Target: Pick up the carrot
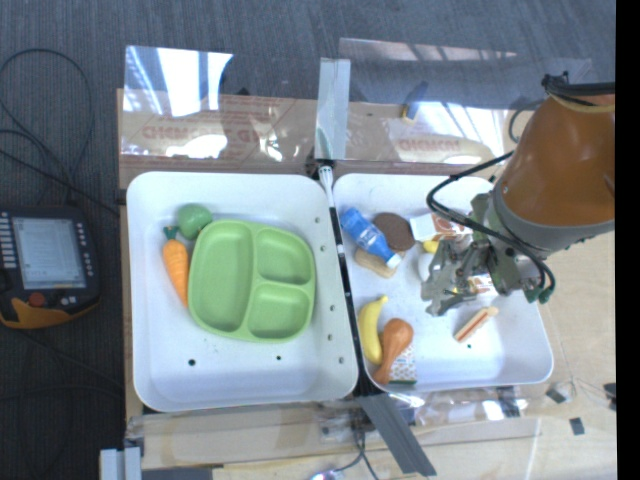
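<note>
A black handheld control pendant with a pale screen (45, 268) lies on the dark floor at the far left, with black cables looping above it.

Next comes the left shallow white plastic bin (150, 368). Along its left side lies the small orange plastic carrot with a green leafy top (177, 263), its length running up and down the view, its green end toward the back. It lies just beside the left edge of a light green plastic plate divided into three compartments (252, 280), which fills the middle of this bin. A round green toy vegetable (194, 216) sits at the plate's upper left corner, close to the carrot's top.

A raised rim divides the two bins. In the right shallow white plastic bin (520, 363), nearest that rim, lie a blue plastic bottle (362, 232), a brown disc-shaped toy (394, 231), a yellow plastic banana (371, 328) and an orange-brown toy drumstick (393, 342).

Further right, the grey metal two-finger gripper (443, 290) reaches low into the right bin, well apart from the carrot. Whether it is wide or narrow cannot be told, and nothing can be seen held in it. A small toy hot dog (474, 323) lies just beside it. Above it rises the arm's broad orange band (560, 163).
</note>
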Action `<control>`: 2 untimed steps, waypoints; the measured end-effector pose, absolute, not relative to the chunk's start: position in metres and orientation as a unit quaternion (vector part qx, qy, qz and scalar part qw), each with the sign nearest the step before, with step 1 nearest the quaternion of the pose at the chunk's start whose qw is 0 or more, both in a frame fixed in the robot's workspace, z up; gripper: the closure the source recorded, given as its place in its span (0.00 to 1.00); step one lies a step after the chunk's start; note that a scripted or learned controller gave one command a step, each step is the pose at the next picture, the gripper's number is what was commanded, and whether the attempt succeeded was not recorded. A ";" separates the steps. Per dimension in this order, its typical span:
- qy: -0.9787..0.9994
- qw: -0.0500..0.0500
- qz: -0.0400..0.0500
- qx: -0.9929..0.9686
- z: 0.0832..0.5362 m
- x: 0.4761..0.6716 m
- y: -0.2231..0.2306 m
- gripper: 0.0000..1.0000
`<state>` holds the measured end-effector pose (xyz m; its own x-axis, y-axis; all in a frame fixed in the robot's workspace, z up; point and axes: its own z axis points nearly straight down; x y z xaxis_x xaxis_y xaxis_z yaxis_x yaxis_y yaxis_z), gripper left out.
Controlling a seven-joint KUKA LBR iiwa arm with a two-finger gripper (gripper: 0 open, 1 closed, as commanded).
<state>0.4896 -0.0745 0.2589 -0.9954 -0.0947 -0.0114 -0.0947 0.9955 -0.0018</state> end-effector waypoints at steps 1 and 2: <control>0.993 0.005 -0.002 -0.120 0.361 0.490 -0.129 1.00; 0.958 -0.001 0.001 -0.287 0.247 0.513 -0.164 1.00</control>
